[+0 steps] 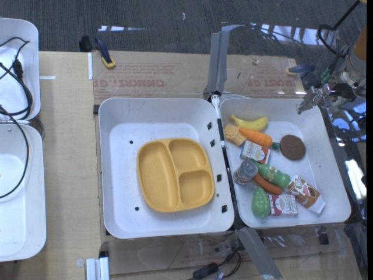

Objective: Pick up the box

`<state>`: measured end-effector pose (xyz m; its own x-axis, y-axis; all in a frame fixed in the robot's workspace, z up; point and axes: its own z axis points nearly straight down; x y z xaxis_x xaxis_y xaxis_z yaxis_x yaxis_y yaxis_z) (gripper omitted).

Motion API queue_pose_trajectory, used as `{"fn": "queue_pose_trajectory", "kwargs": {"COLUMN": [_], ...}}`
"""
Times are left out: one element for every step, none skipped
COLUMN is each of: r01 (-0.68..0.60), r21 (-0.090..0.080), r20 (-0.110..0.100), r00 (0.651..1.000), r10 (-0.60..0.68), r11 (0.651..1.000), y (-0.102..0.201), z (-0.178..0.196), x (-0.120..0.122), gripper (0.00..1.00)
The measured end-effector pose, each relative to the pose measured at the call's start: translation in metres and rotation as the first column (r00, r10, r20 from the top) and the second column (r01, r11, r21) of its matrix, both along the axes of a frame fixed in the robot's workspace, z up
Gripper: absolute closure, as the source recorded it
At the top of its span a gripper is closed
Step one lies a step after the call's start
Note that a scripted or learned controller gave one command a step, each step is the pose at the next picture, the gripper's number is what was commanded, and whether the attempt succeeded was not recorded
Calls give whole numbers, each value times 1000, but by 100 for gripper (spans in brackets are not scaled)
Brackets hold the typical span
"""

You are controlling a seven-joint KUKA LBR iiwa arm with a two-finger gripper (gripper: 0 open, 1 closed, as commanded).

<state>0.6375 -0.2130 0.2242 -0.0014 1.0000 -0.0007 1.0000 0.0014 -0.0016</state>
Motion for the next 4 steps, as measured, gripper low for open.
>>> {"fn": "queue_pose_trajectory", "kwargs": {"r01": [-17,-13,-76,-73], "r21": [1,0,-3,0], "r20": [0,1,14,14], "r00": [1000,1000,997,997], "r10": [17,13,76,73], "r11": [1000,1000,997,997], "y": [34,86,97,97], "z": [-128,-103,-127,-117], "x": [-6,-33,-74,-74], "gripper": [0,0,0,100]}}
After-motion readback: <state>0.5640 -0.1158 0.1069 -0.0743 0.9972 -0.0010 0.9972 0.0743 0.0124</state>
